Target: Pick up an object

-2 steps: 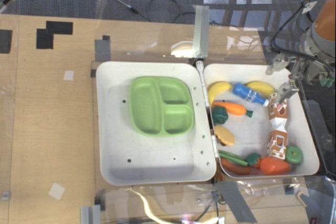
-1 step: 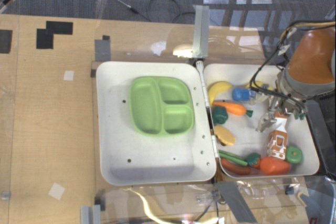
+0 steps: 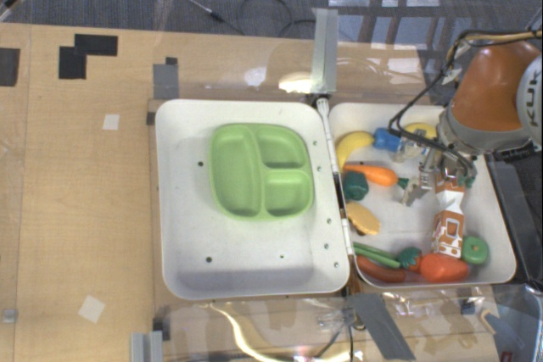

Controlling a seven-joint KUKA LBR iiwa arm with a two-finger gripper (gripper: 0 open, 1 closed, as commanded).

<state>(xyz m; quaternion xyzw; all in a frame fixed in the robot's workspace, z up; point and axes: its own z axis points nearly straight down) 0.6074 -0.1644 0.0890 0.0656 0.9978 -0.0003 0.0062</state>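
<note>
We see the hand [image 3: 422, 179] low in the right bin [image 3: 501, 220], fingers parted around nothing, beside the carrot [image 3: 372, 175] and bottle [image 3: 449, 220]; the green plate [image 3: 259, 170] lies in the left bin [image 3: 182, 208].

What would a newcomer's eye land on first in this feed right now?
Probably the green plate, sitting alone in the left bin. Next, the right bin crowded with toy food: a banana, a carrot and a tomato among others. Above it the arm's orange band stands out, with the pincer low over the bin's middle beside a white-and-orange bottle.
</note>
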